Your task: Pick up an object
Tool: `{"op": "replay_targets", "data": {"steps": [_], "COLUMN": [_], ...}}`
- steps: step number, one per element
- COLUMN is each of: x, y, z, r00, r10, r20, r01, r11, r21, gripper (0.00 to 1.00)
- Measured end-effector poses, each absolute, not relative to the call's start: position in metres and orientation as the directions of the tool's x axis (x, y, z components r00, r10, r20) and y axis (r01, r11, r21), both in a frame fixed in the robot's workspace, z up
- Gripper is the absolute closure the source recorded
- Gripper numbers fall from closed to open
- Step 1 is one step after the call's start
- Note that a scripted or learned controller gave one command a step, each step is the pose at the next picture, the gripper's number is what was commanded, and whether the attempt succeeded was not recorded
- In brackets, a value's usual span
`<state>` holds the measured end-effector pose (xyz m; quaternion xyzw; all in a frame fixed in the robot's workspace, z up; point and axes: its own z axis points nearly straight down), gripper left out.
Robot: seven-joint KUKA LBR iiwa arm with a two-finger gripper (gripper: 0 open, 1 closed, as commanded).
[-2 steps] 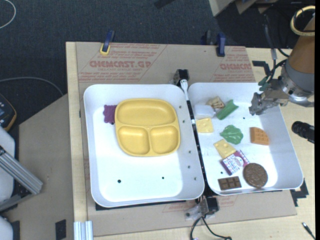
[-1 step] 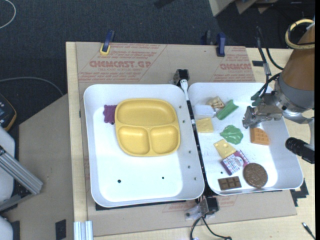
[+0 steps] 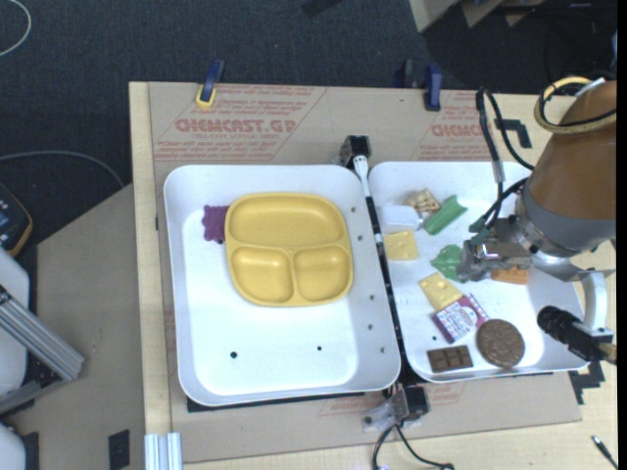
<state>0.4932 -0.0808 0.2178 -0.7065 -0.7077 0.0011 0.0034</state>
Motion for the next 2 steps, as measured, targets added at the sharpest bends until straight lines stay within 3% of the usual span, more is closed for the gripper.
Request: {"op": "replay_targets", "data": {"steps": [2], "x": [0.4843], "y": [-0.0833], "z": [0.2147], "r00": [0.001], "r10": [1.000], "r20": [0.002], "r01": [1.000], "r11": [-0.001], "r21": [-0.003], "gripper": [1.00]}}
